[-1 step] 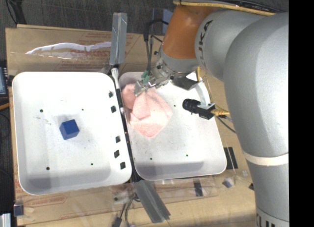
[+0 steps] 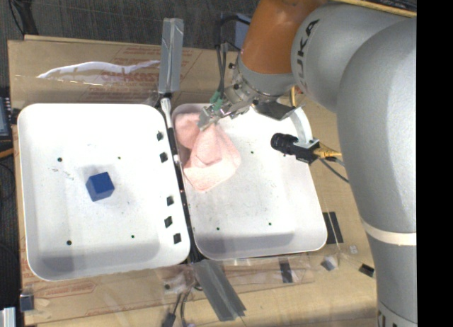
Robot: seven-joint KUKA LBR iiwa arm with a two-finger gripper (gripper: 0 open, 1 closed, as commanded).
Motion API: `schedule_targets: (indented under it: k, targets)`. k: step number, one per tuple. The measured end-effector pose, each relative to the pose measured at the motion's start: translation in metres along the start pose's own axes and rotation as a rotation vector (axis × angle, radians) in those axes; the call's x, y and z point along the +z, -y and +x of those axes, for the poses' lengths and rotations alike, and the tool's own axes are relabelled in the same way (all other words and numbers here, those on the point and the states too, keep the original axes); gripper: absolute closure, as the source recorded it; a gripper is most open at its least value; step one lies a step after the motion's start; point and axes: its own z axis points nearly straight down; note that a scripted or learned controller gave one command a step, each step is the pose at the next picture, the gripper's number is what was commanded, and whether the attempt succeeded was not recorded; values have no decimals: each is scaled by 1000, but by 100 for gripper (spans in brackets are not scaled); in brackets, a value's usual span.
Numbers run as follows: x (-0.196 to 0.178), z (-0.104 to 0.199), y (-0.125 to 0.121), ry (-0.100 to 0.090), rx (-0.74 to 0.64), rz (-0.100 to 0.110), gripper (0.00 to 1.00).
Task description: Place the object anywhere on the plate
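You see two white bins [image 2: 42, 177], each speckled with a few small dark dots. In the left one sits a plain blue cube [image 2: 100, 185]. In the right one lies a pale pink cloth [image 2: 209, 154] over a pinkish plate [image 2: 185, 115]. The arm [image 2: 368, 56] is grey with an orange band, and the worktop [image 2: 92, 71] is brown cardboard with red print.

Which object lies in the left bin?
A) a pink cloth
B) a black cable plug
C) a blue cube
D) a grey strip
C: the blue cube sits alone on the floor of the left bin, while the pink cloth hangs at the gripper over the right bin.
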Motion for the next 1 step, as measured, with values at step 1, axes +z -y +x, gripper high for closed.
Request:
schedule_targets:
  k: [1]
  targets:
    - [-2,54,-10,-1,-405,2,100]
